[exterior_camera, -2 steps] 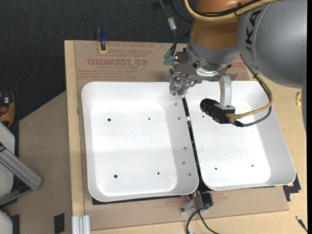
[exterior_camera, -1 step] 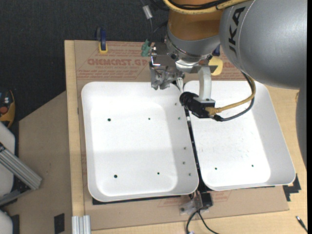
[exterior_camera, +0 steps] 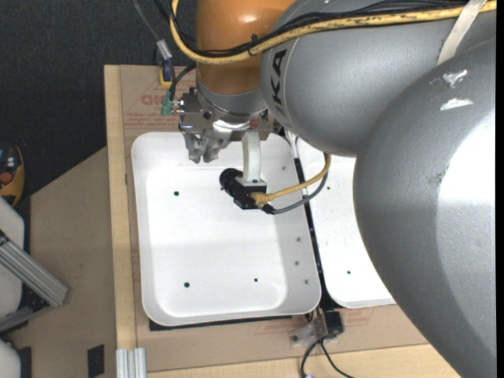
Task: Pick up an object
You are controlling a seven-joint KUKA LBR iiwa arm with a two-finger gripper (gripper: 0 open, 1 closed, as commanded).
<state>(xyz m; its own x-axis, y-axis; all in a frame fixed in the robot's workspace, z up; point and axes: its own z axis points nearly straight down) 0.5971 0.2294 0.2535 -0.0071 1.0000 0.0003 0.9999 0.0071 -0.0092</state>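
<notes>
Grey metal of the arm (exterior_camera: 378,93) fills the right and top of the frame, its orange band (exterior_camera: 240,14) at upper centre. Below it the claw (exterior_camera: 203,150) hangs over the upper part of the left bin (exterior_camera: 213,290); whether it is apart or together cannot be told. No pickable object can be made out. A second bin (exterior_camera: 346,274) lies right of centre on the worktop (exterior_camera: 126,101).

Glossy white plastic bin (exterior_camera: 213,290) on matt brown cardboard (exterior_camera: 122,211); smooth grey arm (exterior_camera: 378,93).

2 shallow white bins, the left bin (exterior_camera: 157,235) and the right bin (exterior_camera: 346,282), sat side by side on a tan cardboard-covered counter (exterior_camera: 118,116).
</notes>
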